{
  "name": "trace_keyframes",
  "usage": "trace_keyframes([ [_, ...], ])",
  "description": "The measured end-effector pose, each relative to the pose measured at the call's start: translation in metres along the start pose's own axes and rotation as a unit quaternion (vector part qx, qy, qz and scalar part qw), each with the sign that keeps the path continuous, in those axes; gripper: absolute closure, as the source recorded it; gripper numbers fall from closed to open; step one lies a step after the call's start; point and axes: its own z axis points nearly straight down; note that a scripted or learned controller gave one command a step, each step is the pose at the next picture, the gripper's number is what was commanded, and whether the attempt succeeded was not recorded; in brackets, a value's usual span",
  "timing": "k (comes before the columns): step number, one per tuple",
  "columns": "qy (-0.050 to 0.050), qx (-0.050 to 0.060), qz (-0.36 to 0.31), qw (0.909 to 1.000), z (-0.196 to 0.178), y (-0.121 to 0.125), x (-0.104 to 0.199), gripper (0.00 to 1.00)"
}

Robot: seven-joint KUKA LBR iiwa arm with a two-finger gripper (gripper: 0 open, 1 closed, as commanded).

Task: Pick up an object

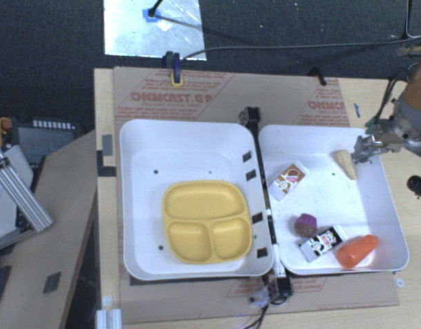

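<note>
The right bin holds several objects: a tan cone-shaped piece near its far right wall, a small white carton with a red and brown print, a purple lump, a black-and-white carton and an orange carrot-like piece at the front. My gripper hangs at the bin's far right rim, just right of the tan cone. Nothing shows between its fingers.
The left bin holds a yellow divided plate. A black divider with clips runs between the bins. Cables cross the dark floor behind the bench. The arm enters from the right edge.
</note>
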Motion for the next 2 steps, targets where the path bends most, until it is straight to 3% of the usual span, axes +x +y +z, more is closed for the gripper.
trace_keyframes([
  [2, 0.001, 0.003, -0.002, 1.0000, -0.007, -0.002, 0.114, 1.00],
])
